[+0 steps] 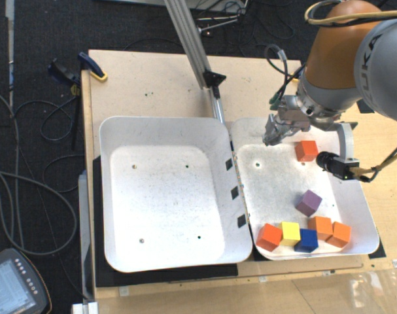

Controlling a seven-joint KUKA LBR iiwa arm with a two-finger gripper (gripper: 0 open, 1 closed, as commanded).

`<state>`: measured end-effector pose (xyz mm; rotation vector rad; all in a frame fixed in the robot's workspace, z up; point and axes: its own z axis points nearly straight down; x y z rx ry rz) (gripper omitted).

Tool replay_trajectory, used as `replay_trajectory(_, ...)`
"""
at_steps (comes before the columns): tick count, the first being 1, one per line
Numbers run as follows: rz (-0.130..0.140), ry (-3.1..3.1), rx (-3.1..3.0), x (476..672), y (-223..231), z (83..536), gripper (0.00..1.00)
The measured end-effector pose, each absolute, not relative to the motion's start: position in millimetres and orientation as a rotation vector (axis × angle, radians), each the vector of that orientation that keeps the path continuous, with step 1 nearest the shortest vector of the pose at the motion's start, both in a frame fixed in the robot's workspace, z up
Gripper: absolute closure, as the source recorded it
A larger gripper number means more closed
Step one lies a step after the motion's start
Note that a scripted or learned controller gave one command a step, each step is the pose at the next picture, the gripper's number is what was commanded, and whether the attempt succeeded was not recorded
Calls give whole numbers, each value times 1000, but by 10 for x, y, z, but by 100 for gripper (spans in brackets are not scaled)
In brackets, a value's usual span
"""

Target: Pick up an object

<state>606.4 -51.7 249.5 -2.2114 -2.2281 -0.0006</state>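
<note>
Two white bins sit side by side. In the right bin [355,195], an orange cube [307,150] lies near the far wall, a purple cube [309,202] mid-floor, and five blocks [303,234] cluster along the near edge. Just left of the orange cube, the gripper [274,136] hangs, whether clenched or released I cannot tell.
</note>
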Motion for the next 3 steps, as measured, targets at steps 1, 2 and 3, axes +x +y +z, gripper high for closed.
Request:
replay_trajectory(1,2,-2227,-2211,5711,-66,2362,100)
replay_trajectory(2,1,-2228,-2211,5380,343,2452,100)
replay_trajectory(3,0,-2228,-2210,5124,787,2489,100)
